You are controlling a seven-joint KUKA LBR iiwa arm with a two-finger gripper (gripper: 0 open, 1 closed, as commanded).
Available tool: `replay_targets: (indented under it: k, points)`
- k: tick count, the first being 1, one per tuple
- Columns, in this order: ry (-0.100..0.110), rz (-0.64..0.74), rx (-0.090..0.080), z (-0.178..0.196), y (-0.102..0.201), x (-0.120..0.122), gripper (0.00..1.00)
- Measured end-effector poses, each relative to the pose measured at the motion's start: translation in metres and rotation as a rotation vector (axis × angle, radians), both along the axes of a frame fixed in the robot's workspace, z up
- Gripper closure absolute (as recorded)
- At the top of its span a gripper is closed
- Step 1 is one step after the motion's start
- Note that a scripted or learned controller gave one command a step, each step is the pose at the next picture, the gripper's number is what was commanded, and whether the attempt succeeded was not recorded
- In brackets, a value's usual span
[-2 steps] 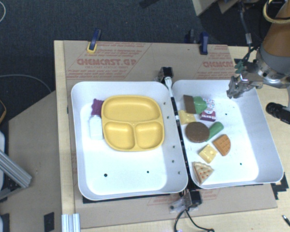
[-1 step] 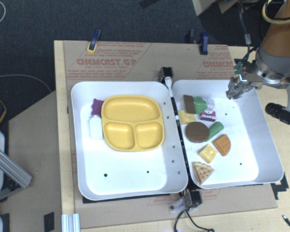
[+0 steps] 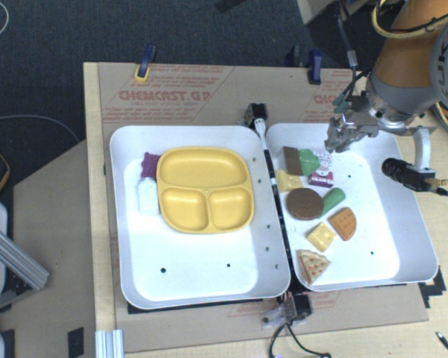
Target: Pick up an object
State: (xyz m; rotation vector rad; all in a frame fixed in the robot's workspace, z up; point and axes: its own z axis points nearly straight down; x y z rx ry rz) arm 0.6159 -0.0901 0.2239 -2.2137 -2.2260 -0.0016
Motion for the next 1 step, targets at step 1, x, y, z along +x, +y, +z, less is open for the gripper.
replay_targets:
  k: [1]
  points:
    - [0.003,-0.001,0.0,-0.0092,0.0481,-0.0142,1.0]
